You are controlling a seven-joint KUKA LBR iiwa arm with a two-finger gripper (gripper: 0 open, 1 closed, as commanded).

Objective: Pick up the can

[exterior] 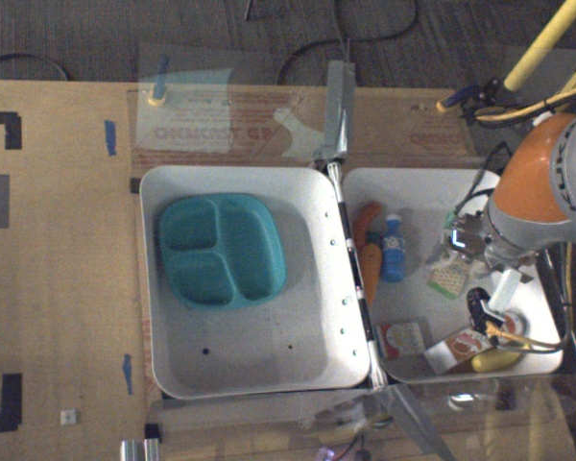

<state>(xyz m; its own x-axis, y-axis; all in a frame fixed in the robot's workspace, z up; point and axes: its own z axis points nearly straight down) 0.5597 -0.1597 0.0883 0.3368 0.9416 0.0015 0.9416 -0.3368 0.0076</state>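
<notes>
A small red-and-white can (pixel 403 337) lies on its side near the front wall of the right bin (pixel 418 195). My gripper (pixel 459 250) hangs over the right half of that bin, behind and to the right of the can and apart from it. Just below the gripper lies a pale patterned packet (pixel 448 279). Nothing shows between the gripper and the can.
The right bin also holds an orange carrot-like piece (pixel 369 257), a blue bottle (pixel 393 248), a red-and-white carton (pixel 453 350) and a yellow banana (pixel 495 360) at the front right. A teal divided plate (pixel 221 249) sits in the left bin (pixel 259 353).
</notes>
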